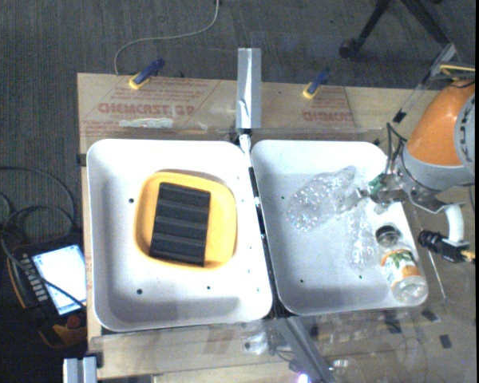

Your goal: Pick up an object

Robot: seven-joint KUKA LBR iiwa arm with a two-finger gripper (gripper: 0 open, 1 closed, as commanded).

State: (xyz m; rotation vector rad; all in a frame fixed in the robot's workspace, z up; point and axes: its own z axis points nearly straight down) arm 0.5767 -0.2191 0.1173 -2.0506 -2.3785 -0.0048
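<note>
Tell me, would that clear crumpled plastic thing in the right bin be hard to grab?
Probably. The clear crumpled plastic looks thin and creased, so it would likely flex or crush under a squeeze. It seems light and may slide on the right bin. Its glossy surface may be slippery.

A wooden bench (223, 106), printed with faint red lettering, carries two shallow white bins set side by side and touching, the left bin (104, 238) and the right bin (319, 294). A metal upright (248, 86) rises at the seam between them. Two clamps with blue and yellow handles (146, 73) (316, 83) grip the bench's far edge.
</note>
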